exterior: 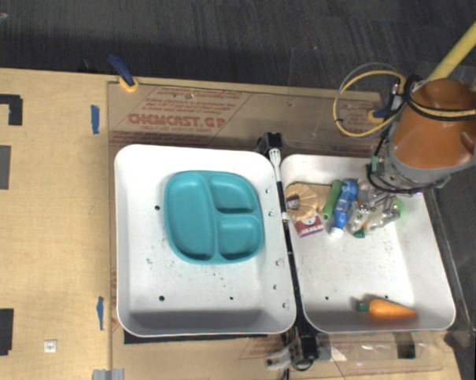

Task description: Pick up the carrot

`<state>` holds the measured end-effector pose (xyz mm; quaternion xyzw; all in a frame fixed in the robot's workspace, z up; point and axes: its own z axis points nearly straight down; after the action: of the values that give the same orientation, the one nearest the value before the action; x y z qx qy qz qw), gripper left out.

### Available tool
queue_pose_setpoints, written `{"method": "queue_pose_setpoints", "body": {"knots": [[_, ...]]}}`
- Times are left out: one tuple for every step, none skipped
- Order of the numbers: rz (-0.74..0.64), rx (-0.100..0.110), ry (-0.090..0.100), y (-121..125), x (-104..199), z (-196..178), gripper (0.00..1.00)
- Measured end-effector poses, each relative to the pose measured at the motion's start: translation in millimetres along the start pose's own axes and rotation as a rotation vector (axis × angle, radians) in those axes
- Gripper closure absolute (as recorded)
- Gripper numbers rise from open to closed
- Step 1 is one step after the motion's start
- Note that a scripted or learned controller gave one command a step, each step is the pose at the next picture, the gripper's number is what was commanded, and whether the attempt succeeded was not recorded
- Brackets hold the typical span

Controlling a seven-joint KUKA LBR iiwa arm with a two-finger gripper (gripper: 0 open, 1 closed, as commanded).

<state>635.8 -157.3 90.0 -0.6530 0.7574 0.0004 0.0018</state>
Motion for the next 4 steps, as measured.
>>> {"method": "queue_pose_setpoints", "body": {"knots": [[-0.205,0.017,0.005,11,68,-153,1.00],[-0.240,-0.001,-0.006,0,-10,-124,1.00],[-0.235,0.001,-0.003,-1,-6,-126,0.00],[-0.228,0.022,0.004,-13,-26,-26,0.00]]}}
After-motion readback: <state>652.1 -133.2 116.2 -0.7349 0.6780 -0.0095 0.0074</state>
